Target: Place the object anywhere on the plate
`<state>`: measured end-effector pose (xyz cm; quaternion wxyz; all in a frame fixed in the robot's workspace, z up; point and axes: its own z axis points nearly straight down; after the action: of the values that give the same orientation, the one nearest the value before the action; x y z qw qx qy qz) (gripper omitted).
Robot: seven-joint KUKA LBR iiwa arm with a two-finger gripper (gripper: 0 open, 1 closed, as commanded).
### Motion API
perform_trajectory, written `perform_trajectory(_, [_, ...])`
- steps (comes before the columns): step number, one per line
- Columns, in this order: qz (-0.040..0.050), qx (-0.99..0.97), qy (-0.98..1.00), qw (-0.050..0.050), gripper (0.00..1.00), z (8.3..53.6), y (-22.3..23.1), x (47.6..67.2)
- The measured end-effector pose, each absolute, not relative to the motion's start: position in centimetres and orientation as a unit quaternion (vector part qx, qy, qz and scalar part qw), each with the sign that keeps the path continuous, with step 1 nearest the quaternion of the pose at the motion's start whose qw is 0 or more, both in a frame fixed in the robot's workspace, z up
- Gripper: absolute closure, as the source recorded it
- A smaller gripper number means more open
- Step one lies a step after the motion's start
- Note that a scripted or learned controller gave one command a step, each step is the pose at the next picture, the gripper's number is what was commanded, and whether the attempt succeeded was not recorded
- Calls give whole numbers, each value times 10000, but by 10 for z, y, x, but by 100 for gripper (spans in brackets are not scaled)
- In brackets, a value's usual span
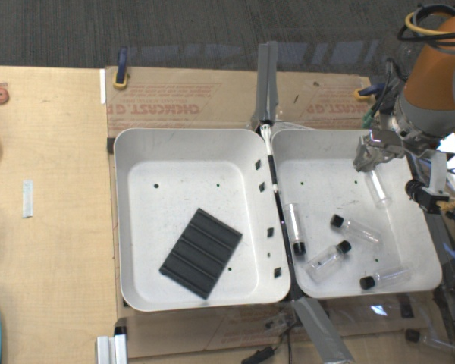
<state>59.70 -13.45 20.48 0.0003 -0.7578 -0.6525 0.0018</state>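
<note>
Clear vial [377, 189] clamped between closed fingers [369, 167], hanging above right bin [318, 144]

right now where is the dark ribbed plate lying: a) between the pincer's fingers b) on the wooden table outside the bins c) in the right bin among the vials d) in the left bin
d: the dark ribbed plate lies flat and slantwise on the floor of the left bin, while the clear vials are in the right bin.

Plate [202, 252] in left bin [136, 158] — vials [327, 258] in right bin [318, 146].
</note>
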Motion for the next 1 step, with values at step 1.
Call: perform_trajectory(1, [9,-6711,-7414,-4,100,270,-62,645])
